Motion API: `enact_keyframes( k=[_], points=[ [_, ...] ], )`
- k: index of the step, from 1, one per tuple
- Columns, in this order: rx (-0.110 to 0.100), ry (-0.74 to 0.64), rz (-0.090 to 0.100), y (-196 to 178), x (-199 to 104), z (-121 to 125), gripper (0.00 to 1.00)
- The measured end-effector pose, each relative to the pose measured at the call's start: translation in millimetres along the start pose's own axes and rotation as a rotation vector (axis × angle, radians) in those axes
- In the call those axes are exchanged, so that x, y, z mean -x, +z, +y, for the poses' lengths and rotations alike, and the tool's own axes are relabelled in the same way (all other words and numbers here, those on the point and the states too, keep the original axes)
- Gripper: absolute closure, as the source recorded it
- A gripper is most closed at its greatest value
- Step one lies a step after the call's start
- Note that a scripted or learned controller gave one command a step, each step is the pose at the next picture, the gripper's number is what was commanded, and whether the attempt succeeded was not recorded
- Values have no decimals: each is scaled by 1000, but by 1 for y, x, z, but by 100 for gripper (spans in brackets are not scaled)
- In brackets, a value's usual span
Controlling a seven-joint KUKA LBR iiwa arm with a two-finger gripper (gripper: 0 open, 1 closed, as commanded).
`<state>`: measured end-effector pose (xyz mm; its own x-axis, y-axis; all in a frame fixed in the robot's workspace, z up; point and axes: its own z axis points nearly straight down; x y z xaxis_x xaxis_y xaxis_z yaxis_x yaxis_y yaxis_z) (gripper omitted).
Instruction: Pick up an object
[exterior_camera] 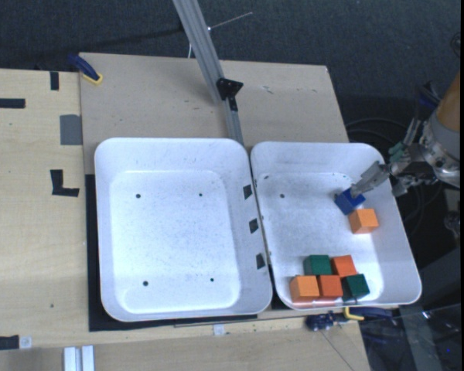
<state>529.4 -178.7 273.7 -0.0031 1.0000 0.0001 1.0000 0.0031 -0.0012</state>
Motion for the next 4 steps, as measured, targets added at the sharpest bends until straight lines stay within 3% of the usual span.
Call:
enact_keyframes(
  k=[1,4],
  points=[
    [0,1,0,0,0,0,0],
    [-7,2,2,171,-4,-7,0]
  ],
)
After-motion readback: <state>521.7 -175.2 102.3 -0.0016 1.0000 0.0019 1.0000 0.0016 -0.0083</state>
